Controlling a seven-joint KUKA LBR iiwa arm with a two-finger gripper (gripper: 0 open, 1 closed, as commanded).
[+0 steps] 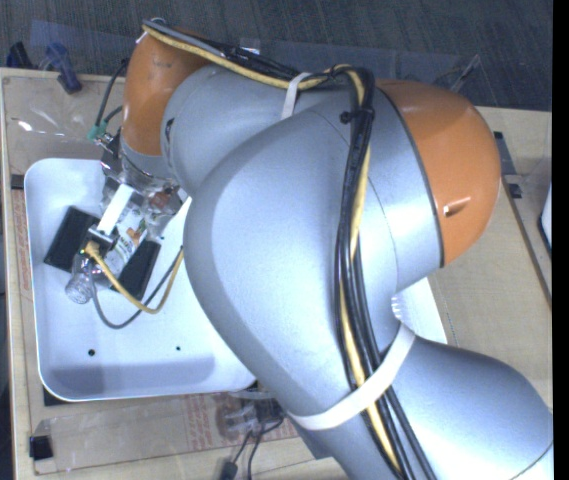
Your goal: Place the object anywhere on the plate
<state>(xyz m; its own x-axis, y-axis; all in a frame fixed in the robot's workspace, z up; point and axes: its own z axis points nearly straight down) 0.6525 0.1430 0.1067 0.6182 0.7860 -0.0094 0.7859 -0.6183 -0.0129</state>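
My gripper point(102, 255) hangs over the left part of the left white bin point(124, 368), pointing down at its floor. Its two black fingers point(67, 236) stand well apart, so it is open. A small clear, glassy object point(80, 286) lies on the bin floor just at the lower left of the gap between the fingers. I cannot tell whether a finger touches it. The grey arm with its orange band point(154, 88) covers most of the bench to the right.
A yellow and grey cable point(134, 308) loops down from the wrist over the bin floor. The bin's near wall point(114, 383) and left wall point(32, 268) lie close to the gripper. A blue clip point(62, 68) sits at the bench's far left corner.
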